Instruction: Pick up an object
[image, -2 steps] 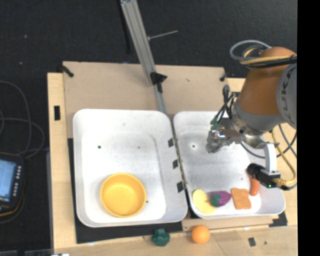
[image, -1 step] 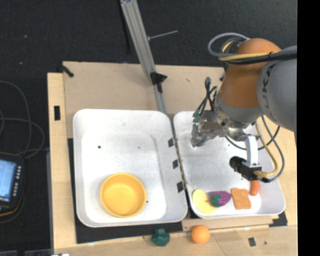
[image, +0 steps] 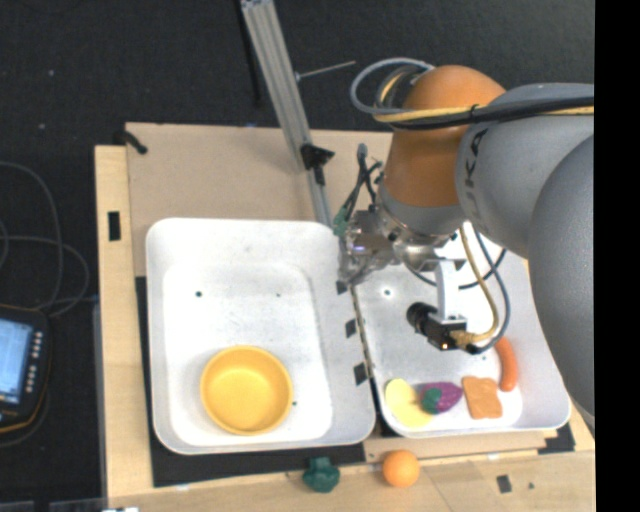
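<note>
Approach step; jaws hover at right bin (image: 398, 308) 10 o'clock edge, open or closed I cannot tell; next: shift toward 5 o'clock, descend on orange block (image: 483, 397).

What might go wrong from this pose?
1. The gripper sits above the rims between the bins, away from every object; descending here would likely strike a rim or grab nothing.
2. The yellow piece, purple toy and orange block crowd the right bin's near wall, so a grasp may nudge neighbours.
</note>
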